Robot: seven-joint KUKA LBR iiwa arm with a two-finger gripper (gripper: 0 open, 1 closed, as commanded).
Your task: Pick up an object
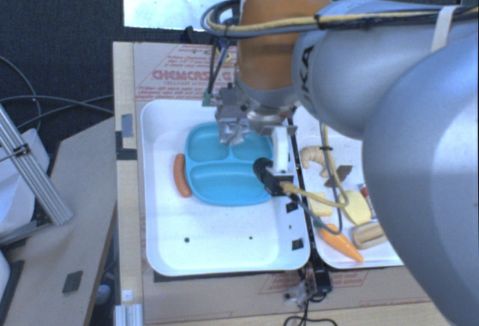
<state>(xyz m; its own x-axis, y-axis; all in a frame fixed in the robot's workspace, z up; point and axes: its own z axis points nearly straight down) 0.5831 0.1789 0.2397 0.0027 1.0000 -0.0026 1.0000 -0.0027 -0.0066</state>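
Observation:
A blue divided plate point(224, 171) lies in the left white bin point(217, 250). An orange-red sausage point(180, 175) lies just left of the plate on the bin floor. My gripper point(233, 130) hangs over the plate's far rim, below the orange band of the arm. In the right bin point(352, 257) lie a croissant-like piece point(316, 158), a yellow piece point(358, 206), a carrot point(340, 244) and a tan bread-like piece point(368, 235). The arm covers most of the right bin.
A black fitting and cables point(273, 176) hang over the plate's right edge and the wall between the bins. A cardboard sheet point(176, 66) lies under the bins. Metal rails point(30, 175) stand at the left.

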